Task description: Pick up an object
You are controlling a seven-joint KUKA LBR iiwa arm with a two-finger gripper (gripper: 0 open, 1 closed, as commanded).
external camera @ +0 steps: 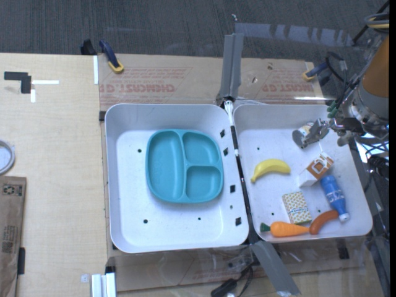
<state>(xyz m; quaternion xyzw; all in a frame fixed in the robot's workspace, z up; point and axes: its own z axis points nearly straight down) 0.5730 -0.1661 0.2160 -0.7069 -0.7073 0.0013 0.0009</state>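
Around the two bins
A blue clamp with a yellow tip (112, 58) grips the cardboard sheet (161, 84); a brown paper bag (11, 228) lies on the table (55, 141).

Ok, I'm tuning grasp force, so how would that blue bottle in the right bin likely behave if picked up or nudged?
The blue bottle lies on its side, so a nudge would probably roll it. Its smooth rounded body may slip between fingers. It leans against the small carton and sausage, which might shift too.

Claw (311, 133) low at right, arm reaching in.
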